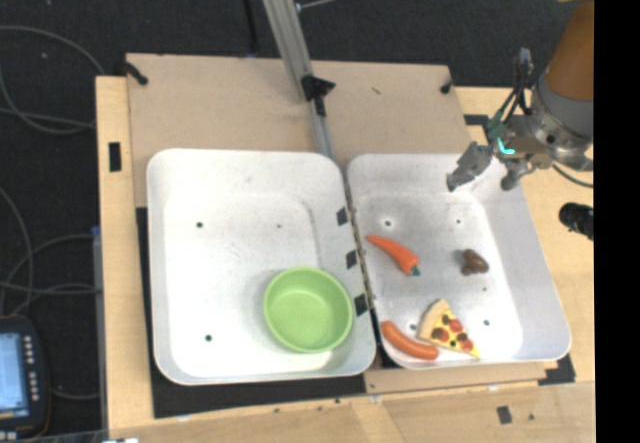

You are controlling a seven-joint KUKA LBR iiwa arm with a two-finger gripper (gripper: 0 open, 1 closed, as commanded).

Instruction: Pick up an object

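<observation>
Gripper (487, 171) hung over the far right corner of the right bin (530, 261); we saw its two fingers spread apart with nothing between them. Candidate objects all sat nearer the camera than the tool: brown lump (473, 262) almost straight below it in view, orange carrot (393, 253) to its left, pizza slice (448, 328) and sausage (408, 341) at the bin's near edge. Green bowl (308, 308) sat well off in the left bin (200, 231).

Right bin (520, 261) upper floor bare; carrot (393, 253), brown lump (473, 261) well apart.
</observation>
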